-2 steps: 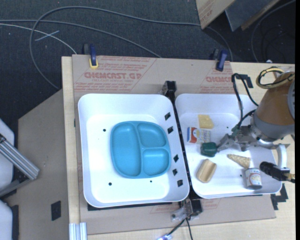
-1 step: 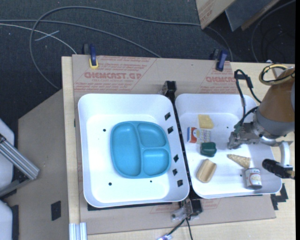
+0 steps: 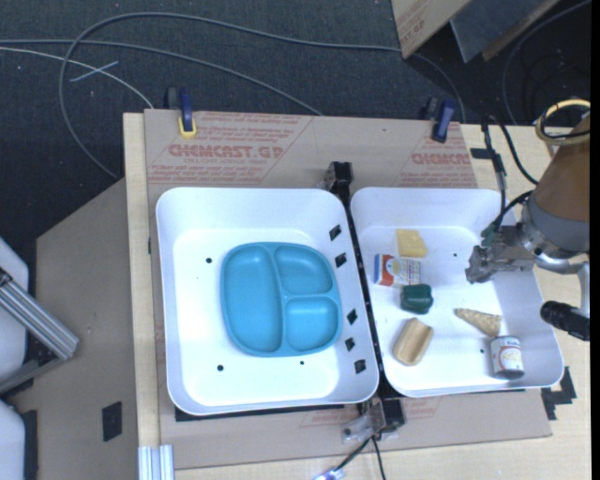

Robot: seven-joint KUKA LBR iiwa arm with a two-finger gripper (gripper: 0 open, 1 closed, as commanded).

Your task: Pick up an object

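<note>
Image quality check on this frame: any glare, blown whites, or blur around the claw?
Camera view: even overhead light, soft short shadows beside the dark green rounded block and tan cylinder; the shallow white right bin runs near blown-out, rim detail thin; the blue three-compartment plastic tray shows only mild sheen; the claw is dark and slightly soft, fingers hard to resolve.

Left bin point(image 3: 178, 309): shallow, white, holds a blue divided plate point(image 3: 280, 297) with 3 compartments, lying flat near its middle.
Right bin point(image 3: 441, 380): shallow, white, touching the left bin along a black centre strip.
Bench board point(image 3: 150, 169): tan, printed with red lettering along its far edge.
Clamps: 2 blue ones on the far edge, 1 at the left point(image 3: 186, 110), 1 at the right point(image 3: 442, 118).
Cables point(image 3: 112, 42): thin, looping over the dark floor beyond the bench.
Cardboard box point(image 3: 422, 21): far right, on the floor.
</note>
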